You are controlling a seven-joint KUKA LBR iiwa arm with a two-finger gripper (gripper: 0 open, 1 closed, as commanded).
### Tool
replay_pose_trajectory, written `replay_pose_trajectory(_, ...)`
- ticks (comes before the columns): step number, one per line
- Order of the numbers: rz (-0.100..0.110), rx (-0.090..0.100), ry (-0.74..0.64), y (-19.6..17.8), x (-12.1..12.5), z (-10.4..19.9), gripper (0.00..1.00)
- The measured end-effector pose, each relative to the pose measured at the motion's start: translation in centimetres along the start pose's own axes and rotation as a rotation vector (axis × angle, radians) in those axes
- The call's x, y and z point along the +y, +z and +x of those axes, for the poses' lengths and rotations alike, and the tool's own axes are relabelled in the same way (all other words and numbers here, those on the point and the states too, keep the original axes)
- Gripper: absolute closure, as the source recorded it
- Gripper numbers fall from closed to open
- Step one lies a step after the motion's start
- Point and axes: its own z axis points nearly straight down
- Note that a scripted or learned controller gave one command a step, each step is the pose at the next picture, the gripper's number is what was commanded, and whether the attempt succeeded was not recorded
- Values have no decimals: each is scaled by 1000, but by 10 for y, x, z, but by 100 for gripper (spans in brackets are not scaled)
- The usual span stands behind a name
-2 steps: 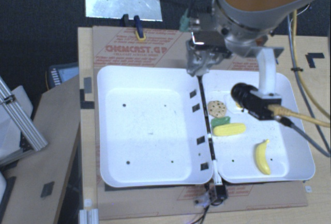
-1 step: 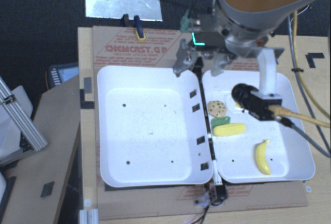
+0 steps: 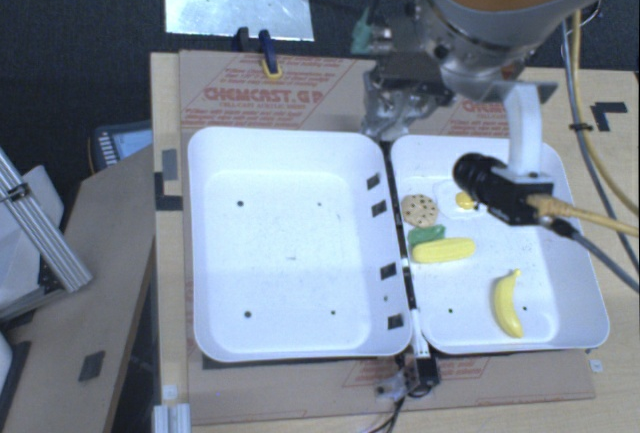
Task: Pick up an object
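Toward 3 o'clock, in the right bin (image 3: 590, 321), you have four loose items: one cookie (image 3: 419, 210), one corn cob (image 3: 444, 250), one banana (image 3: 507, 303), one small yellow piece (image 3: 465, 201). At 12 o'clock from the cookie hangs the gripper (image 3: 388, 121); whether it is apart or together, you cannot tell. One left bin (image 3: 215, 221) lies beside.

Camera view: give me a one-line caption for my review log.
Arm's pincer hovers at the right bin's back edge; cookie, corn cob and banana lie inside.

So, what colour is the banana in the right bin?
The banana is plain yellow, seen clearly in the camera view near the front of the right bin.
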Motion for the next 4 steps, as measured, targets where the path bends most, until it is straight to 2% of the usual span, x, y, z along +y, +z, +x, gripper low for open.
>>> replay_pose_trajectory(1,1,0,-1,1,0,0,0)
replay_pose_trajectory(2,-2,1,-5,-11,1,0,100)
replay_pose_trajectory(3,0,-2,3,-12,83,44,100)
replay_pose_trajectory(4,19,-8,2,130,57,61,100)
